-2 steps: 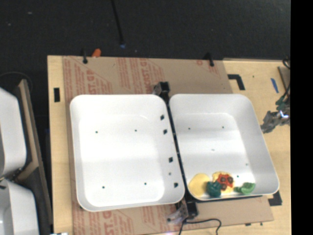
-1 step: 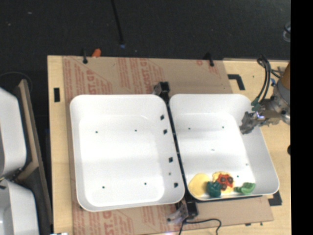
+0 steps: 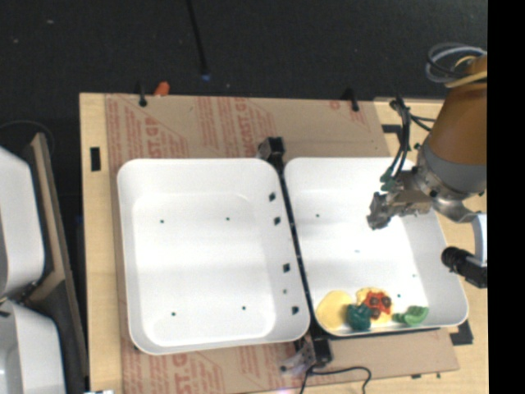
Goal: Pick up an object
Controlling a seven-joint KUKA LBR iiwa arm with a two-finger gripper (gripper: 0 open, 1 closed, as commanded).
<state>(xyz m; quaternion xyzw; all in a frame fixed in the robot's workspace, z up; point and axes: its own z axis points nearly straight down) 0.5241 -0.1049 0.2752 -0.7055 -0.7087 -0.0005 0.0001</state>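
My gripper [image 3: 378, 214] hangs over the upper right part of the right bin [image 3: 328, 220], with the grey and orange arm behind it at the right edge. Several small objects lie together at that bin's front edge: a pale yellow piece [image 3: 330, 309], a teal green piece [image 3: 358, 318], a red and orange piece [image 3: 376, 300] and a green piece [image 3: 413, 314]. The gripper is well behind and above them, apart from all of them. Nothing shows between its fingers.
The left bin [image 3: 205, 253] sits beside the right one, with a black divider strip [image 3: 289, 245] between them. Both rest on a cardboard sheet [image 3: 205, 125] on the bench. White equipment [image 3: 16, 220] stands at the far left.
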